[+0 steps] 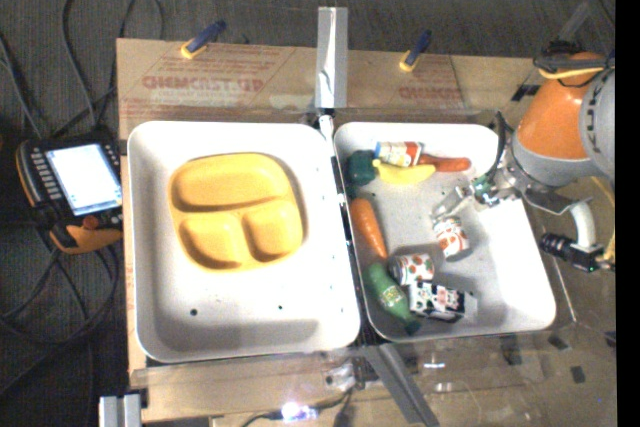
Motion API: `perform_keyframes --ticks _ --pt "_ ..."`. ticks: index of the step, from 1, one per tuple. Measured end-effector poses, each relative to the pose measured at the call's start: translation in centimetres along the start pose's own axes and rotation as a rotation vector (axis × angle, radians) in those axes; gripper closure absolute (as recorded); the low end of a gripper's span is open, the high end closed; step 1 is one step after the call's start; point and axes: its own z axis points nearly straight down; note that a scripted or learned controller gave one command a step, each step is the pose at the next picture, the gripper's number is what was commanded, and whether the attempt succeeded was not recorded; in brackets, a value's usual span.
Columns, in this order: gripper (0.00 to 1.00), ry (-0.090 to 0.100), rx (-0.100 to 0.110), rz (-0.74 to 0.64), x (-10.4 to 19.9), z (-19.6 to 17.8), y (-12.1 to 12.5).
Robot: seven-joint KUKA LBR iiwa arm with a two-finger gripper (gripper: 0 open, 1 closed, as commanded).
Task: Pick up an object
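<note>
1. Landmark: the right bin (pixel 525 300). All positions below are given relative to it.
2. My pincer (pixel 452 203) hangs over the middle of the right bin, reaching in from its right wall. The two fingers are spread apart and nothing sits between them; the pincer is released.
3. Nearest candidate: the small red-and-white cup (pixel 452 237). It lies on the bin floor just below my fingertips in the camera view, toward the bin's front wall. I judge it the object for this pick.
4. Key relation: the cup lies from the pincer toward the front wall, near but apart. Its long axis appears tilted, running roughly from the bin's middle toward the front-right corner. I judge that the fingers should close across that axis.
5. Other contents: a carrot (pixel 370 227) near the left wall, a banana (pixel 404 174) near the back wall, and a printed box (pixel 438 300) near the front wall.
6. The yellow tray (pixel 238 210) lies in the left bin (pixel 150 315), well apart.
</note>
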Motion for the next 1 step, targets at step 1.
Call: perform_keyframes --ticks 1 --pt "0.00 -0.004 -0.004 -0.006 0.96 -0.13 -3.52"
